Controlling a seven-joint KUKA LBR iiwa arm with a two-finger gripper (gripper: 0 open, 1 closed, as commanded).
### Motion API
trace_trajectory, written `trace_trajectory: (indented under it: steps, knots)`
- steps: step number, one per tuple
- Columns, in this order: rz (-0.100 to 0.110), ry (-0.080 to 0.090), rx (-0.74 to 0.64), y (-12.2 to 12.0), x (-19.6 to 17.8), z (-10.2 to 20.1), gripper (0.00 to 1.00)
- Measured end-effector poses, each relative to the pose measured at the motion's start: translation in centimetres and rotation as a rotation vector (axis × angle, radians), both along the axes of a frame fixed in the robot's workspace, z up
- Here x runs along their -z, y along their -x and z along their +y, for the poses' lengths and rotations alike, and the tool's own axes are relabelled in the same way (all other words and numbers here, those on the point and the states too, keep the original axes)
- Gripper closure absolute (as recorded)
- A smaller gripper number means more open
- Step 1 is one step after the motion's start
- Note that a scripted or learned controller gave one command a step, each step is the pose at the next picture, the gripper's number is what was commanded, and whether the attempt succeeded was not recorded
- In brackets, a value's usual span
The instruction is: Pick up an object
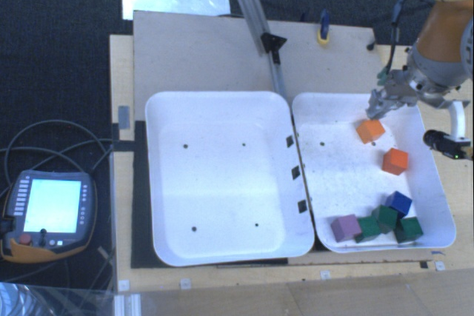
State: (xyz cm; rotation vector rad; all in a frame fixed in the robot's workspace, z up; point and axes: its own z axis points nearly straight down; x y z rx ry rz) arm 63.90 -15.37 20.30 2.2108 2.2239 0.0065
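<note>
Orange cube (pixel 370 131) was the nearest candidate for the pick. It lay in the right bin (pixel 326 181), toward that bin's 1 o'clock corner, and sat tilted rather than square to the bin walls.

Step in hand, as judged: final approach and closure on one object. To do it well, the wrist had to be turned until the closing line crossed two flat, opposite faces of the tilted cube, not its corners. Descent had to be straight and had to stop short of the bin floor. Closure should have come only once the cube's middle lay on the closing line, since an off-centre squeeze would push a light block aside.

Layout, left to right: the left bin (pixel 222 181); then the right bin, with a pink block (pixel 344 227), two green blocks (pixel 376 222) and a blue block (pixel 398 202) crowded at its 5 o'clock corner, all well apart from the tool. A second orange block (pixel 395 160) lay at the first cube's 4 o'clock, near it but not touching.

Gripper (pixel 378 109) stood just beside the cube, at its 1 o'clock, tips pointing down toward its upper edge. Whether the tool was spread or pressed together could not be told; no object was seen gripped.
</note>
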Motion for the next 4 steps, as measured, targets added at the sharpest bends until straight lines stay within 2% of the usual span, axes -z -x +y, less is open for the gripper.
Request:
trace_trajectory:
  steps: [2, 4]
  knots:
    - [-0.001, 0.0, 0.0, -0.8, -8.8, -0.1, 1.0]
    - [0.007, -0.003, -0.004, 3.1, -8.4, 10.3, 1.0]
